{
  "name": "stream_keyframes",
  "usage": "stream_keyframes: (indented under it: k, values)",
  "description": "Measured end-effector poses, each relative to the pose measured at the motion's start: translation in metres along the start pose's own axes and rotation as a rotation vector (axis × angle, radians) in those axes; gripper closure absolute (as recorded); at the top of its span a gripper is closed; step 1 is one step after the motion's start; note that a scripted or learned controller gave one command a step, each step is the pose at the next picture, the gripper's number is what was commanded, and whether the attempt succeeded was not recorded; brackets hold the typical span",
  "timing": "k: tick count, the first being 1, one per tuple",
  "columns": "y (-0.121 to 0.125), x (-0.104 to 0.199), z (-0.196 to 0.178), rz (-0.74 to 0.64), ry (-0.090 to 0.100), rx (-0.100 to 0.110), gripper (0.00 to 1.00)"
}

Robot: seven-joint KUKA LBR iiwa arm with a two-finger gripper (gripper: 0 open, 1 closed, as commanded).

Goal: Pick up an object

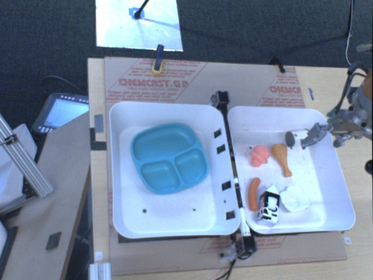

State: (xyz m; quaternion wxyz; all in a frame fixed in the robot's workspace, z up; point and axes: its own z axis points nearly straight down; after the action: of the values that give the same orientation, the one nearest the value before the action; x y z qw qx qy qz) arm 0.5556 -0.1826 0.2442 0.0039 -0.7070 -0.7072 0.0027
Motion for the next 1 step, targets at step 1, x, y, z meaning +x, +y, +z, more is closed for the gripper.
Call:
stream_keyframes:
  k: [1]
  values:
    - [0.0023,0.0005,-0.0061,-0.003,-0.002,-0.011,0.00]
